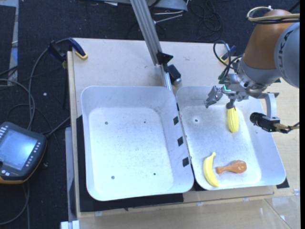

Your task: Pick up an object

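The right bin (267, 151) holds three objects. A short yellow corn-like piece (233, 119) lies near the bin's far right. A yellow banana (210, 170) and a brown drumstick-shaped toy (232, 167) lie together at the near side. My gripper (222, 100) hangs over the far part of the right bin, open, with its fingers spread. One fingertip is just above the top end of the corn-like piece, and nothing sits between the fingers.
The left bin (90, 128) sits beside the right one, and they meet at a ridge with black clips (180, 140). A slanted metal post (150, 32) rises behind the bins. A teach pendant (19, 151) and cables lie off the bench to the left.
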`<state>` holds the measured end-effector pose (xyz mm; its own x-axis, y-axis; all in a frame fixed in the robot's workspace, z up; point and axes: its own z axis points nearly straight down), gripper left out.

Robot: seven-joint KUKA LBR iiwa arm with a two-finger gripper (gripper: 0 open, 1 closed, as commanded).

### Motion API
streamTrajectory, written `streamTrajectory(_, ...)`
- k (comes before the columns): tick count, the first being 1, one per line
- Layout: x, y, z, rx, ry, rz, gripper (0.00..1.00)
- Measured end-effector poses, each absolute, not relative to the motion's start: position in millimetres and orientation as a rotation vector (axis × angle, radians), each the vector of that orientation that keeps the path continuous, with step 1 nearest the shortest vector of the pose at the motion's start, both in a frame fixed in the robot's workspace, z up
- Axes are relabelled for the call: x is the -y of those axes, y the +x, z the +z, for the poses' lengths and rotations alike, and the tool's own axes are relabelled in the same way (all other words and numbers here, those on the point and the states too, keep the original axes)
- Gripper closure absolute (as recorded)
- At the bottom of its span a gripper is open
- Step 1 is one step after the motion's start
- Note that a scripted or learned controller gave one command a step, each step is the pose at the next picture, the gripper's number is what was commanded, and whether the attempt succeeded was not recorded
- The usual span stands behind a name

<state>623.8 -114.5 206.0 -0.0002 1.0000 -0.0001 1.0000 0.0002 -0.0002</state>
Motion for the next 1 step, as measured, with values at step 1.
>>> streamTrajectory(1,114.4,623.8,206.0,2.222,-2.221,0.000,0.00)
